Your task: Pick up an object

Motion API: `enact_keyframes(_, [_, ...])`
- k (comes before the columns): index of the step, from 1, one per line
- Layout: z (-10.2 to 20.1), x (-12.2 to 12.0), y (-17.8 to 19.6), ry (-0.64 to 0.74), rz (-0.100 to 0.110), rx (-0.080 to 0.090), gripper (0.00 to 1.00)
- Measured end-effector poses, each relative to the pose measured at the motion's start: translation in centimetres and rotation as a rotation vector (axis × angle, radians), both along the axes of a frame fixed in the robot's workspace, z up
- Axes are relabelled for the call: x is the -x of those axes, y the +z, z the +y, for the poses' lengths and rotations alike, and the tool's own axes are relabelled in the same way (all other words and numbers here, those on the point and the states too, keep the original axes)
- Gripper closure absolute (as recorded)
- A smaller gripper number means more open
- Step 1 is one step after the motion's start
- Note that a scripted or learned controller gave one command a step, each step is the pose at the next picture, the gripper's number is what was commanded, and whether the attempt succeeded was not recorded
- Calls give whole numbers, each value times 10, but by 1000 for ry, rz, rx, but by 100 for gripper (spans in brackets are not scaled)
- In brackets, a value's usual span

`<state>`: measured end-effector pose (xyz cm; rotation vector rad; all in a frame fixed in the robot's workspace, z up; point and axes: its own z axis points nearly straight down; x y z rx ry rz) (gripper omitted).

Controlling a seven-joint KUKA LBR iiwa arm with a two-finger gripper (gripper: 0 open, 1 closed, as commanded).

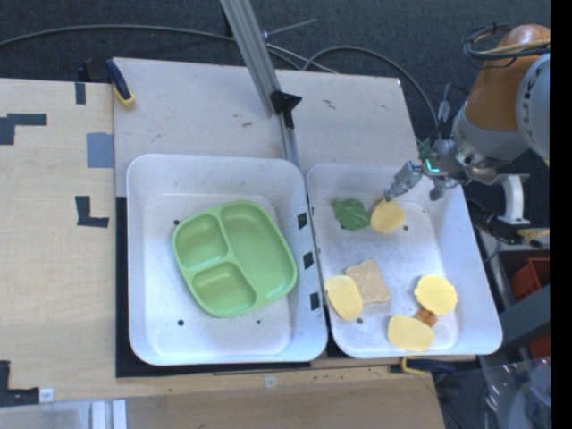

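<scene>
The gripper point(399, 186) hovers just above a yellow round piece point(387, 217) in the right bin point(465, 239). Whether it is parted or closed cannot be told. A green leaf point(351, 213) lies beside the piece.

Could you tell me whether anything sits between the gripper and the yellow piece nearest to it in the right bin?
Nothing visible does. The gripper hangs over the right bin, just above the yellow piece at that bin's far end. The green leafy piece lies beside it on the left, not in the path.
</scene>
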<state>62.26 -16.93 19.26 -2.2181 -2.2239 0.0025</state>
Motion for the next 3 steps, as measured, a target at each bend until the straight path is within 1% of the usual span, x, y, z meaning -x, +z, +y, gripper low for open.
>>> enact_keyframes(1, [-1,0,-44,-1,4,0,0])
enact_keyframes(2, [0,1,-98,0,5,0,0])
enact_keyframes(3, [1,0,-84,2,1,0,100])
